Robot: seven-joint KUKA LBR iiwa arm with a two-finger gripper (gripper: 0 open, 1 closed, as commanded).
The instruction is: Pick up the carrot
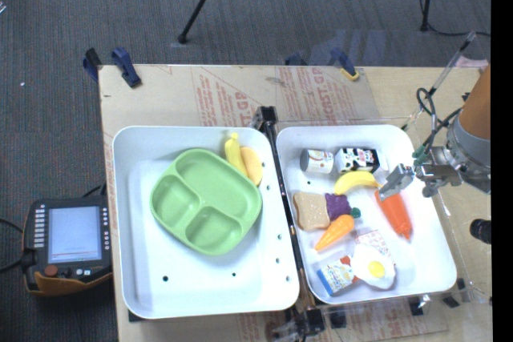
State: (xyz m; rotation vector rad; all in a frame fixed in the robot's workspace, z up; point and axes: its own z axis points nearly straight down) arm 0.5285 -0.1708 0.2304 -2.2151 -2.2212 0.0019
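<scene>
Nearest, a small carton (337, 276) and a fried egg (375, 265) lie at the right bin's (446, 262) near edge. Just beyond them the carrot (336, 231) lies tilted beside the bread (309, 211). My hand (395, 182) hovers right of the banana (355, 182), over a red-orange piece (397, 215); whether it is spread I cannot tell. The green plate (206, 201) sits left.

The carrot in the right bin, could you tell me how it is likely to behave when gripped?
The carrot looks like a smooth toy, probably stiff and light. Its tapered cone could slip from a grip or roll in an arc. It touches the bread slice and purple piece, which may get nudged.
</scene>
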